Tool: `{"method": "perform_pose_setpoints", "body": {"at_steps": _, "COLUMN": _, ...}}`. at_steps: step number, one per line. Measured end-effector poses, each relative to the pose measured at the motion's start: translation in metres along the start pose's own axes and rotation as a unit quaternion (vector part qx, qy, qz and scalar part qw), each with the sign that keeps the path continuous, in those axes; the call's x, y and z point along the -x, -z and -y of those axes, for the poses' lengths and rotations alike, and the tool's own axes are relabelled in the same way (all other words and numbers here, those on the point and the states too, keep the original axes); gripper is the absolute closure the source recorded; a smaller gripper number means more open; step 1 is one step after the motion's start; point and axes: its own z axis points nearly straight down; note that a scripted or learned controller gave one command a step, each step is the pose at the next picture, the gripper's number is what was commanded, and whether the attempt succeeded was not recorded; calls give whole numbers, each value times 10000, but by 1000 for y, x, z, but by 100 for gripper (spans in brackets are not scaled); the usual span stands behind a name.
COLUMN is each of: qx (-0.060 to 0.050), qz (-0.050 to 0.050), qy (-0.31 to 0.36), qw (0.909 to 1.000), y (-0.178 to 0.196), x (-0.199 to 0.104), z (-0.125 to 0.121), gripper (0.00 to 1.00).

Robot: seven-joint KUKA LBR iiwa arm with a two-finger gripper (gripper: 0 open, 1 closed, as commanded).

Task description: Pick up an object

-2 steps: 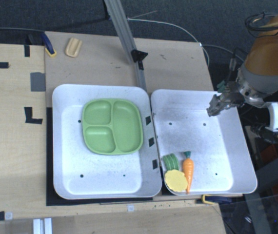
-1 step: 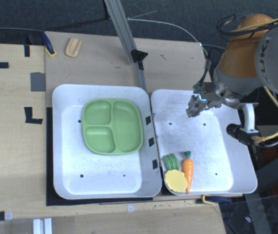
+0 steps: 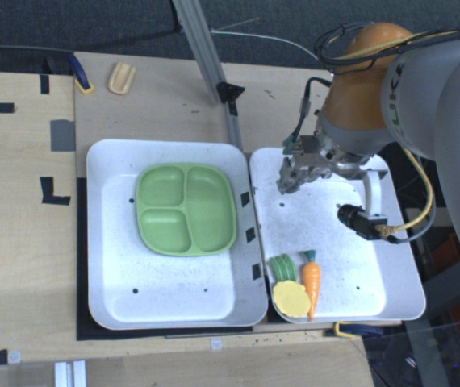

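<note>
In the right bin (image 3: 391, 297), near its front left corner, lie an orange toy carrot (image 3: 311, 284), a yellow round piece (image 3: 291, 299) and a small green ribbed piece (image 3: 282, 268), close together. A green divided plate (image 3: 186, 208) rests in the left bin (image 3: 117, 297). My gripper (image 3: 290, 182) hangs over the back left part of the right bin, well behind the toys, with nothing seen between its fingers.
A grey metal pole (image 3: 202, 43) slants across the bench behind the bins. A small tan object (image 3: 121, 78) and a blue-yellow clip (image 3: 80, 73) lie at the back left. The arm's black cable loops (image 3: 367, 220) hang over the right bin.
</note>
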Motion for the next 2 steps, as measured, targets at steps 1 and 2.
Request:
{"method": "perform_pose_setpoints", "body": {"at_steps": 1, "qx": -1, "qz": 0, "qy": -4, "qw": 10000, "y": -9, "x": -49, "z": 0, "gripper": 100}}
{"method": "perform_pose_setpoints", "body": {"at_steps": 2, "qx": 3, "qz": 0, "qy": -1, "qw": 10000, "y": -15, "x": -98, "z": -1, "gripper": 100}}
